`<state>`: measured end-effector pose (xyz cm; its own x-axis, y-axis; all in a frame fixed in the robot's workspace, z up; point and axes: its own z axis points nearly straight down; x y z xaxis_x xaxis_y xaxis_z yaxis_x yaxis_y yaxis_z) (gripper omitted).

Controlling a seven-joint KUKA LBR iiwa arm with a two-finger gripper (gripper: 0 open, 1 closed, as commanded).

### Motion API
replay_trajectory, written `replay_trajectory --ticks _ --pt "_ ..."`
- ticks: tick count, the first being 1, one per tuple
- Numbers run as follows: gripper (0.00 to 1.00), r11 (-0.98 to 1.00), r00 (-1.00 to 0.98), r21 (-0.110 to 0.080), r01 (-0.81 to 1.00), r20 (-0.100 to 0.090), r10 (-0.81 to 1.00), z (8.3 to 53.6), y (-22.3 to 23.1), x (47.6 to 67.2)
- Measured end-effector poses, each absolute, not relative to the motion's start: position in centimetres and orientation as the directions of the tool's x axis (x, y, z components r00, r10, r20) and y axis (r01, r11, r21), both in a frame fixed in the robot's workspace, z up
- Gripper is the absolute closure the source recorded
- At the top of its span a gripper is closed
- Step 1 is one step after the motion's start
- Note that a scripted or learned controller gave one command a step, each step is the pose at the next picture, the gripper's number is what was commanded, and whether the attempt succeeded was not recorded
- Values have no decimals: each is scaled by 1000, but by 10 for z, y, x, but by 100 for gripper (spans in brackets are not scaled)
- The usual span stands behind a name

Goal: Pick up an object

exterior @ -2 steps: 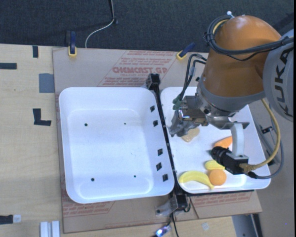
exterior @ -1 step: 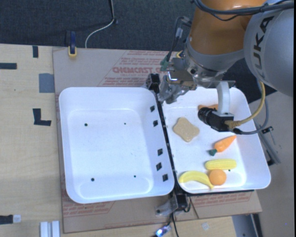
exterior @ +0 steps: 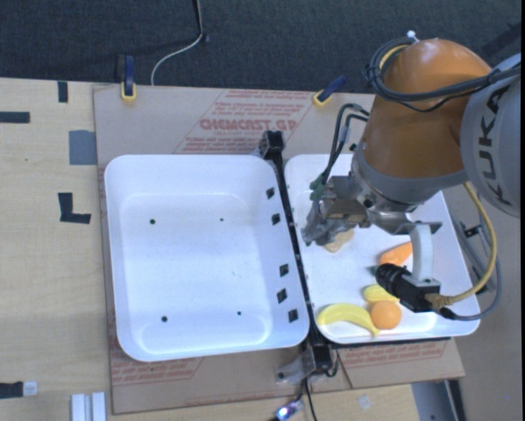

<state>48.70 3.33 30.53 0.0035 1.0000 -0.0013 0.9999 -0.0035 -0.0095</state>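
My gripper (exterior: pixel 326 228) reaches down into the right bin (exterior: pixel 367 333), near its left wall. A small beige object (exterior: pixel 336 245) lies right under the gripper's tip, partly hidden by it. A yellow banana (exterior: pixel 345 317) lies at the front of the right bin, with an orange ball (exterior: pixel 386 315) touching its right end and a small yellow piece (exterior: pixel 378 294) just behind. An orange carrot-like piece (exterior: pixel 396 254) lies further right, partly covered by the arm's hardware.
The left bin (exterior: pixel 192 253) is next to the right one, separated by a black divider strip (exterior: pixel 286 235). The arm's big orange and grey wrist (exterior: pixel 420 121) covers the back of the right bin. Both bins rest on a cardboard sheet (exterior: pixel 227 125).
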Motion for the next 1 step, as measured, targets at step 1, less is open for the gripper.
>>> replay_trajectory --ticks 1 --pt "100 -2 2 9 1000 -3 1000 365 -4 562"
